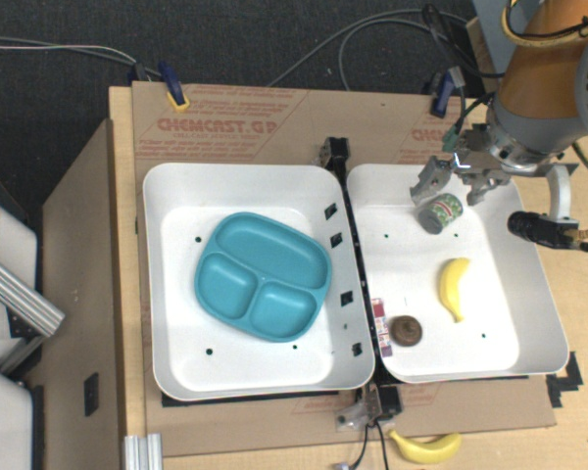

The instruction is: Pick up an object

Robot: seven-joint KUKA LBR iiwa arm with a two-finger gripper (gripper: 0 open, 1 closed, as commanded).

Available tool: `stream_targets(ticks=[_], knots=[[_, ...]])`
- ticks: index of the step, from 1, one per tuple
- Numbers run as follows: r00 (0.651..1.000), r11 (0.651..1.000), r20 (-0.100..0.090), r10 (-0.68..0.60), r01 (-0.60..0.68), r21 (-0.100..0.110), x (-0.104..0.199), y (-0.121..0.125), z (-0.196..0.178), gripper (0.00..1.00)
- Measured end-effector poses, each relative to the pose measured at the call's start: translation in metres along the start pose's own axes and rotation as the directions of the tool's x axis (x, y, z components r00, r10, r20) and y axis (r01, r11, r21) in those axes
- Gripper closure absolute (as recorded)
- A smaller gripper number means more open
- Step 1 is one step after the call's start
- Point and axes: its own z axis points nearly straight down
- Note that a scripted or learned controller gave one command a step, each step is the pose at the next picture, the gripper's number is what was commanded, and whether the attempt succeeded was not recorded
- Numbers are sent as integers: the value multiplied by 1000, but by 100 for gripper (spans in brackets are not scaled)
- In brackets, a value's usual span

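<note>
A grey robot arm with an orange band reaches in from the right over the right-hand bin point(534, 292), its end effector point(458, 189) spread open above the bin's upper part. A small grey-and-green can point(439, 211) lies tilted just below and between the two fingers, close to them; whether they touch it cannot be told. Farther down the same bin a yellow banana point(455, 287) lies well apart from a small brown round object point(406, 331) near the bin's lower left corner. The left-hand bin point(167, 292) holds a teal divided plate point(263, 276). A second banana point(426, 446) rests on the surface point(235, 116) below the bins.
</note>
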Motion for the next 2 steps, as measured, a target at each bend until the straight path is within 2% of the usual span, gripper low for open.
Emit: stream_targets(ticks=[1, 2], knots=[[1000, 1000, 0, 2, -2, 5, 0, -11, 54, 0], [1000, 1000, 0, 2, -2, 6, -10, -11, 106, 0]])
